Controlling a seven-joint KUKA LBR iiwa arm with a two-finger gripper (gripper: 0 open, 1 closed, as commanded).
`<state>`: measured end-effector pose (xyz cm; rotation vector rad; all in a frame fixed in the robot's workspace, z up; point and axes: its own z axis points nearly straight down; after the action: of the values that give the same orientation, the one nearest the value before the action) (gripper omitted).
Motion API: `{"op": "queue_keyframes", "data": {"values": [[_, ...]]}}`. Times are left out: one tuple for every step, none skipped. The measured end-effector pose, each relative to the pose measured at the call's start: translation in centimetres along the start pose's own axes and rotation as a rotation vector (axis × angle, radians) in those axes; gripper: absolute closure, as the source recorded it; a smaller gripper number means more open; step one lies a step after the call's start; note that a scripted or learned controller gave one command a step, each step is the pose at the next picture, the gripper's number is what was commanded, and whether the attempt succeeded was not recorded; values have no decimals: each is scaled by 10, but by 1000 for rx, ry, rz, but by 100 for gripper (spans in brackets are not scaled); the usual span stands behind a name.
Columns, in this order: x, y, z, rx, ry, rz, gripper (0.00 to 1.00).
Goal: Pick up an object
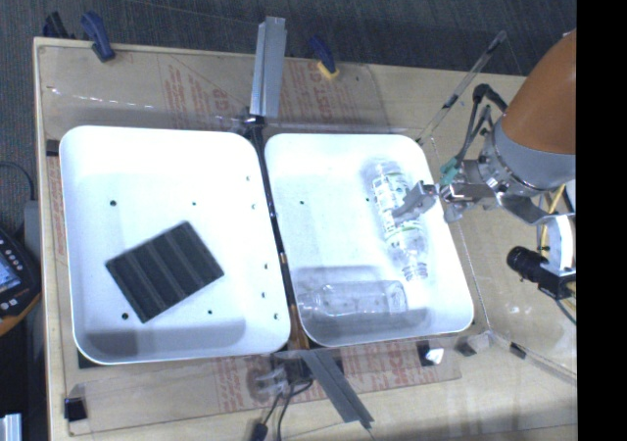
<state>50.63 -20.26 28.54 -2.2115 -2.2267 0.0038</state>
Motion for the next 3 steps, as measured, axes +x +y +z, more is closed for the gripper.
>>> {"op": "queue_keyframes", "data": {"values": [[-7,24,88,0,-1,-48,0],[-8,90,135,-1,0,-129,0],[-8,90,135,-2,0,-129,0]]}}
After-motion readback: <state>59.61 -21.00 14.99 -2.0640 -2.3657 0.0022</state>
